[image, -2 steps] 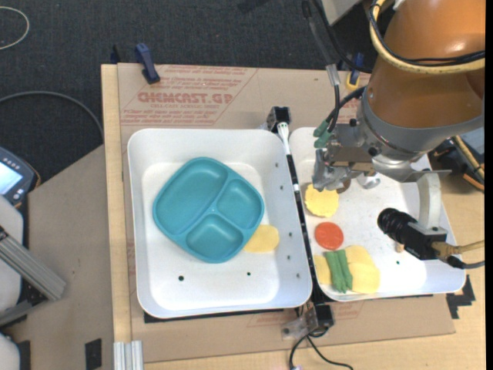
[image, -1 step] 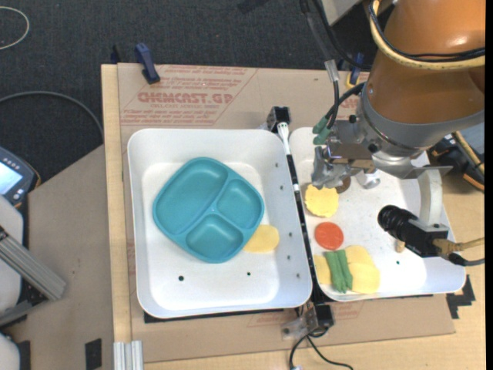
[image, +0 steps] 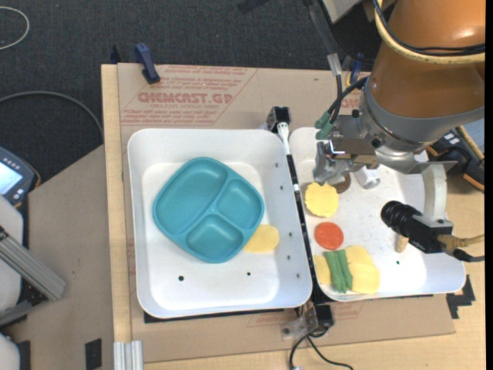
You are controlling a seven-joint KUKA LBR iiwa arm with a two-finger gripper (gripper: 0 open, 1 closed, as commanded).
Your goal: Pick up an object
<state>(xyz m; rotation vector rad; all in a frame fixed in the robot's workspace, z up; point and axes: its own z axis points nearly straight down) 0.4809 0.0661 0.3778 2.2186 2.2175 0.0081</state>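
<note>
I am watching the gripper (image: 333,174) hovering low over the right bin (image: 431,280); whether it is spread or pressed together I cannot tell. Just below it is lying a flat yellow disc (image: 321,200), probably light, stiff and slippery, best pinched across its edge. Beyond that are sitting a red disc (image: 330,235) and green beans (image: 338,270). The white floor looks slick, and the divider wall is crowding the gripper's left.

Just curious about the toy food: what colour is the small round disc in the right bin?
The round disc is red-orange, seen in the camera view.
</note>
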